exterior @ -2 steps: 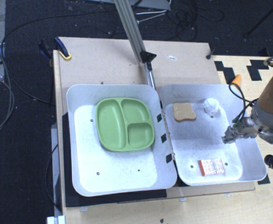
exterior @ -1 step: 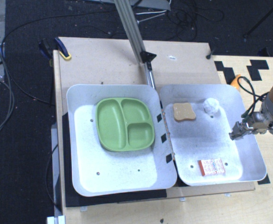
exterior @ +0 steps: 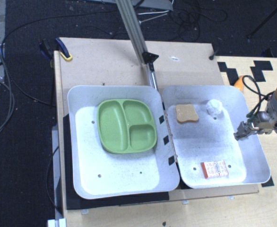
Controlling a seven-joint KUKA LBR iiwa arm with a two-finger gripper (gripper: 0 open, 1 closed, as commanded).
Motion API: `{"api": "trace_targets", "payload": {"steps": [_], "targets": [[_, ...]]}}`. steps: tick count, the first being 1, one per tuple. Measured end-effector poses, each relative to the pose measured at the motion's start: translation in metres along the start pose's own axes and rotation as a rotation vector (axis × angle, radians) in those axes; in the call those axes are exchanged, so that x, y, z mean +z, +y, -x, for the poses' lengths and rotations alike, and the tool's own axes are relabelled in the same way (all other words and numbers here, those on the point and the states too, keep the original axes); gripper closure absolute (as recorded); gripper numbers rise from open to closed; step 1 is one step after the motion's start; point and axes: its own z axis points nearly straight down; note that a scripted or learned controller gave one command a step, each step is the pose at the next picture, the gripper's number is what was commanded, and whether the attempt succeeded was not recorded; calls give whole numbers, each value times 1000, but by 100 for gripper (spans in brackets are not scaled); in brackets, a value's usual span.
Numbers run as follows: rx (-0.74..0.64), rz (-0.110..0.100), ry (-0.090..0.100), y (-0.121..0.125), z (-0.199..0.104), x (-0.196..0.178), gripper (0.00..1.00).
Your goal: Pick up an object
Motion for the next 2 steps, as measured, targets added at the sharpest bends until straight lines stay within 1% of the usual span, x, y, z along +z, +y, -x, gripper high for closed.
{"api": "trace_targets", "payload": {"steps": [1,2], "targets": [[-4,-1,1,9,-57,-10,100],[-6,-1,1,26,-119,-12,100]]}}
